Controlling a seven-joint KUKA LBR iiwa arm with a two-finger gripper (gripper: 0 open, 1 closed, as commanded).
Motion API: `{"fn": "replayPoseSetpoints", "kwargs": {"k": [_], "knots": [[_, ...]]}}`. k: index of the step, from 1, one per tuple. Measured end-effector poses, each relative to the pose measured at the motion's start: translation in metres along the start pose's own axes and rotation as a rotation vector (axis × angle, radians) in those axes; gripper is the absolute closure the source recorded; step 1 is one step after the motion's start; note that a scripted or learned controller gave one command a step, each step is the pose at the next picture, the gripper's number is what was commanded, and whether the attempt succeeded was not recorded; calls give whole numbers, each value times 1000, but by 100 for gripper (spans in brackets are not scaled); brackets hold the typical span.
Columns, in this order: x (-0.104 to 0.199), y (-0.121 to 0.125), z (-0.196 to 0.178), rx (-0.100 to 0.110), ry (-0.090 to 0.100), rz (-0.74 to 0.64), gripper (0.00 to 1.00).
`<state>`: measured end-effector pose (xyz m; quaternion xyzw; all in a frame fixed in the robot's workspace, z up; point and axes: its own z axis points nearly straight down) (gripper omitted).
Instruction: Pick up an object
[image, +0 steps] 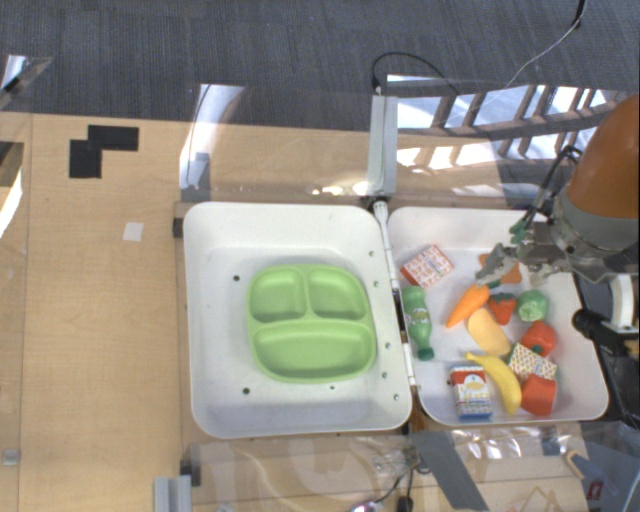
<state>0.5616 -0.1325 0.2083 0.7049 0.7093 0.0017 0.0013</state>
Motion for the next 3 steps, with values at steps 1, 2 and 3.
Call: {"fn": "replayPoseSetpoints", "kwargs": {"k": [1,2,3], "knots": [[-11,5,100,-3,-1,-29,0],[11,77,120,-6,-1,6,0],[11,77,120,-6,-1,6,0]]}}
